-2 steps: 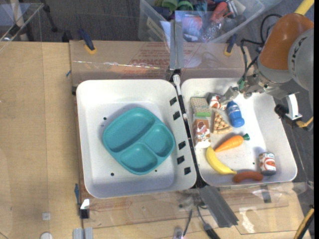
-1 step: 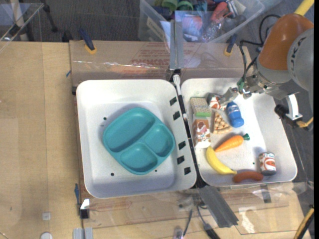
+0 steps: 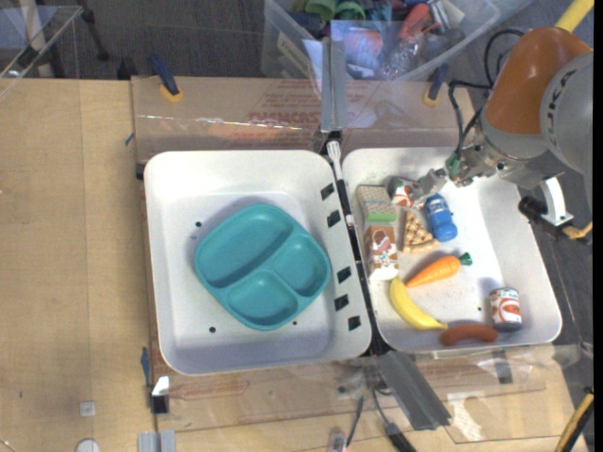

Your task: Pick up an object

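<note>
The arm (image 3: 556, 83) is grey, rounded and bulky — a broad orange band (image 3: 523, 88) wraps it above the wrist, and black cables loop alongside.

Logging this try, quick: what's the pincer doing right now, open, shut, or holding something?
Pincer: low over the right bin near the blue toy car; open or shut cannot be told, and nothing is seen held.

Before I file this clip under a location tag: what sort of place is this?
Probably a robotics lab's grasping bench: two white bins side by side, toy food such as a carrot and banana, and a clear tub of spare toys behind.
</note>
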You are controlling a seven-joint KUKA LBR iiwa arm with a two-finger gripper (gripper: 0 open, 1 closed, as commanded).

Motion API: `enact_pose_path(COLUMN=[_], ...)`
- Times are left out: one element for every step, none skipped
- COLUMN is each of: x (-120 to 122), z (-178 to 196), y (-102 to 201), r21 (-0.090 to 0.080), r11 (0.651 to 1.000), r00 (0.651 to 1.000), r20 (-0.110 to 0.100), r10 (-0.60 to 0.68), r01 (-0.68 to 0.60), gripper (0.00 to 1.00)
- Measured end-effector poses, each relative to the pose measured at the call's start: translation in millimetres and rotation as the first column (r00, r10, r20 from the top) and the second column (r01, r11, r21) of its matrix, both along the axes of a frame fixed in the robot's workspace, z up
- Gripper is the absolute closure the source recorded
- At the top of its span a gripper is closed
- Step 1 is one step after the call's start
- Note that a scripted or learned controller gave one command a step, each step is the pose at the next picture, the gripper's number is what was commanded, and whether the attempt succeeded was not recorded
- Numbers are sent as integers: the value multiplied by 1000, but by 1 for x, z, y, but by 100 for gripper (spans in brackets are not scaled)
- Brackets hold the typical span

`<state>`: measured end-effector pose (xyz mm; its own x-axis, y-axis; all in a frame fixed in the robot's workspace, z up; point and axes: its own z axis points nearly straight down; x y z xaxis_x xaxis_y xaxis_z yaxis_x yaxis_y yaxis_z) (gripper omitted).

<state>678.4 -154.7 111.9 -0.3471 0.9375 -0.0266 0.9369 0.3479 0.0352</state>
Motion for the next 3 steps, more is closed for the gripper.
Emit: enact_pose_path(x=[-7, -7, -11], z=[-17, -9, 117], y=[12, 11, 75], r21=[8, 9, 13], r11=[998, 998, 996], r00=[998, 998, 996], r20=[-24, -25, -39], r10=[66, 64, -84], r01=[-66, -64, 85], gripper=[0, 100, 100])
